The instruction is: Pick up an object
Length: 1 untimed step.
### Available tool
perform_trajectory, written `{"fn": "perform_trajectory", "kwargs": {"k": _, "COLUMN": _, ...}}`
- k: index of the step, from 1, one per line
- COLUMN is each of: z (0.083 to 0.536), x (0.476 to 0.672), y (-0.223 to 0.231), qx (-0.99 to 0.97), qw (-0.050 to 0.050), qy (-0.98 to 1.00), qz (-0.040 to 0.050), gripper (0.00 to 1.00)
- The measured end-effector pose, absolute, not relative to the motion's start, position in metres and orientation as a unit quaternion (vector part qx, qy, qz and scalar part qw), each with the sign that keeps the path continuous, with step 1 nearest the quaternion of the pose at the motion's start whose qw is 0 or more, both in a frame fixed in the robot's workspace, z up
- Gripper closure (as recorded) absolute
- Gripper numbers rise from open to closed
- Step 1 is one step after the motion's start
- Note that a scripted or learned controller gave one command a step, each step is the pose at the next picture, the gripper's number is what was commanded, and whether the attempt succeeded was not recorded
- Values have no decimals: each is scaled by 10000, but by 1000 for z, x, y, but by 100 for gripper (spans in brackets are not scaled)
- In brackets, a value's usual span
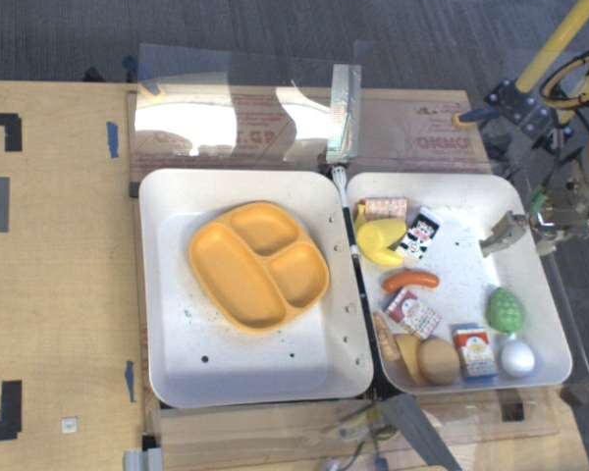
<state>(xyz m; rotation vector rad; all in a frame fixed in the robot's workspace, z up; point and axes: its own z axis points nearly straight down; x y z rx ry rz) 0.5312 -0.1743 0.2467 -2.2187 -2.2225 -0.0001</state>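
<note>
The right bin (pixel 461 196) holds toy food. At its left are a small tan box (pixel 385 207), a yellow fruit (pixel 379 241) and a black-and-white carton (pixel 419 235). A red sausage (pixel 410 281) and a red-and-white packet (pixel 413 313) lie below them. Along the front sit a brown roll (pixel 437 359), a red-and-blue box (pixel 475 350), a white egg (pixel 516 358) and a green fruit (pixel 506 310). My gripper (pixel 501 234) hangs over the bin's right side, above bare floor and apart from every object. Nothing shows in it.
The left bin (pixel 167 292) carries an orange divided plate (pixel 259 264). A clear panel with a metal post (pixel 343 116) stands behind both bins. Yellow-and-black gear (pixel 550 57) is at the far right. A tan stick (pixel 385 336) lies by the divider.
</note>
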Motion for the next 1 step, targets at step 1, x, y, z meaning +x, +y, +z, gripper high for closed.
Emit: {"fn": "perform_trajectory", "kwargs": {"k": 1, "z": 109, "x": 646, "y": -150, "qx": -7949, "qw": -8, "qy": -6068, "qz": -6, "gripper": 0}}
